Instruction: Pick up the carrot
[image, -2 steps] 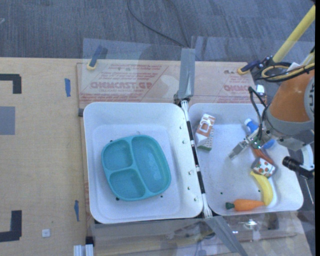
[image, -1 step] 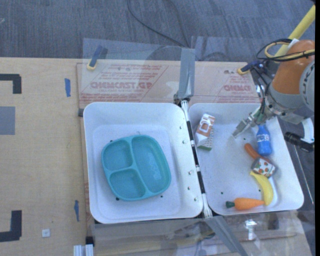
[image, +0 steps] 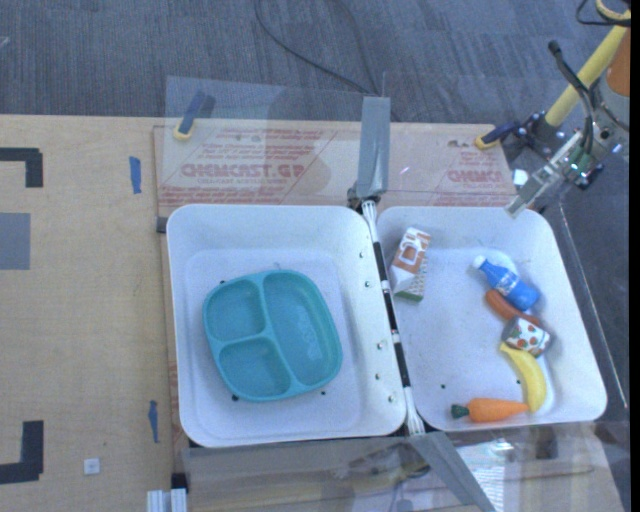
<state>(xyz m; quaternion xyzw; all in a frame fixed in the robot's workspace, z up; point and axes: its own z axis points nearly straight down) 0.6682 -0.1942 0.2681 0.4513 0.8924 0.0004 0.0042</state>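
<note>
From my overhead feed, the gripper (image: 527, 193) hung above the right bin's (image: 570, 250) far corner, arm angled in from the upper right. I couldn't tell its opening. The carrot (image: 493, 409) lay at the near rim, touching the banana (image: 531, 375).

The 2 shallow white plastic bins (image: 190, 240) look matt and faintly speckled. In the left one, a teal plastic 3-compartment plate (image: 272, 334) has a smooth, slightly glossy finish. The pale wooden bench top (image: 80, 330) is matt, and a clear glossy sheet (image: 300, 140) lies at the far side.
</note>
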